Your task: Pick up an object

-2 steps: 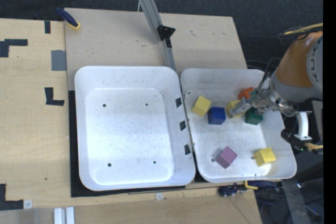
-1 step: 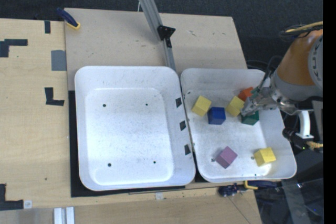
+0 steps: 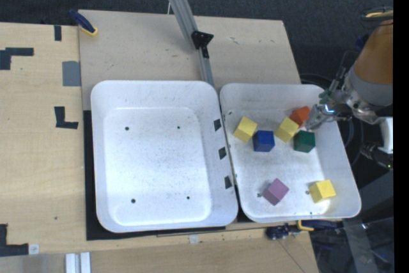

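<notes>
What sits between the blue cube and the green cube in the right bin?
In the camera view, a yellow cube lies between the blue cube and the green cube, slightly farther back.

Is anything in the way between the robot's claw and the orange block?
Nothing visible is. The gripper sits right beside the orange block at the far right of the right bin. A yellow block touches the orange one on its near side, and a green block lies just below the gripper, crowding the grab.
</notes>
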Robot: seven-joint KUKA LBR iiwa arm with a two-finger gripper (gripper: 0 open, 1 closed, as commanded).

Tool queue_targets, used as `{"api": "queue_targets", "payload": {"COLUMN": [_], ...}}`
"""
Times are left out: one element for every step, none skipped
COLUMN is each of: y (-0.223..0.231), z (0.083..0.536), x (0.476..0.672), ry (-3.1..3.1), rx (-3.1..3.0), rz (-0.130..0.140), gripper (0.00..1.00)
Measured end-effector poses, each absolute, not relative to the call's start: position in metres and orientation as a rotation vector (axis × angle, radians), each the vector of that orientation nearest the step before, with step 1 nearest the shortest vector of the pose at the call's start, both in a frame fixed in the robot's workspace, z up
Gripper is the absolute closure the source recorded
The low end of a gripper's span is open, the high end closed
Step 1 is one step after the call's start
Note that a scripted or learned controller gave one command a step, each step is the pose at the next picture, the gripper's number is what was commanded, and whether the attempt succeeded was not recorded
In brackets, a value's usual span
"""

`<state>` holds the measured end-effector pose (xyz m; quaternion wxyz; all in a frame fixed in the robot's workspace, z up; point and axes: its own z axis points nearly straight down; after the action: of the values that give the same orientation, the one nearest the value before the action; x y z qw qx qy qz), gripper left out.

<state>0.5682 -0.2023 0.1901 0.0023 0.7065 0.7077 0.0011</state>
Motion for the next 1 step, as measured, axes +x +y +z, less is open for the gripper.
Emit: {"api": "queue_targets", "payload": {"y": [-0.2019], "z": [0.2123], "x": [0.569], "ry": [2.222], "rx": [2.219], "rz": [0.001], "gripper": [1.0]}}
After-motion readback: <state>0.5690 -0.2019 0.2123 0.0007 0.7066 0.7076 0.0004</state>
